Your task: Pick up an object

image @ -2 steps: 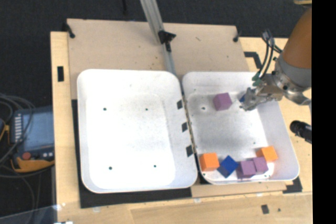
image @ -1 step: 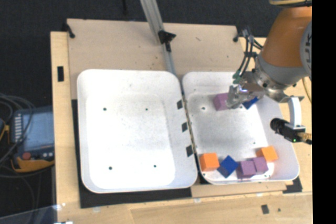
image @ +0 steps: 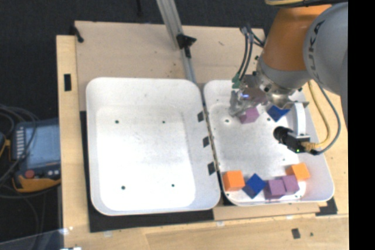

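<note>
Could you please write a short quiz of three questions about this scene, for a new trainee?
1. True or false: the orange block lies in the left bin.
2. Which coloured block sits right at the gripper: A purple, B green, C yellow?
3. Fill in: the blue block near the front wall of the right bin lies between the orange block and a ___ block.

Key: 1 false; 2 A, the purple block; 3 purple, the purple block.

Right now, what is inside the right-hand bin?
Along the right bin's near edge: two orange blocks, a blue block and two purple blocks. Farther back, a purple block sits at the end effector, a blue one beside it. The arm covers the far corner.
</note>
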### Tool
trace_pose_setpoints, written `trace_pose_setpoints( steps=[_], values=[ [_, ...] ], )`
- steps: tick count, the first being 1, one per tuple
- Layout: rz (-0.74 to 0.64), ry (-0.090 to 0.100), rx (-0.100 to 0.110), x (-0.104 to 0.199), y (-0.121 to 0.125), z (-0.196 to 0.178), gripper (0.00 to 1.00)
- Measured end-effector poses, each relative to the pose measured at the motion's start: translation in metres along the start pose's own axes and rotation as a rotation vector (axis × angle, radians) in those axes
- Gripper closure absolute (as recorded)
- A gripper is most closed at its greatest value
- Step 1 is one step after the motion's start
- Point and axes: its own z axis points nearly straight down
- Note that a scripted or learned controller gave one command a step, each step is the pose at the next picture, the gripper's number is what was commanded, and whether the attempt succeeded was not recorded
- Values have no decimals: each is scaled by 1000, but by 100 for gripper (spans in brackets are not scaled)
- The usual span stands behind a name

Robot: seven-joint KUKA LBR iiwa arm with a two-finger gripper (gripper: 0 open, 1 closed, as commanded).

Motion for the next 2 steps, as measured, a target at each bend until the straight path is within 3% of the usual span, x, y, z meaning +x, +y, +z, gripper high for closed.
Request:
trace_pose_setpoints(
  steps=[2],
  values=[
    [0, 0, -1, 94, 38, 17, 100]
  ],
)
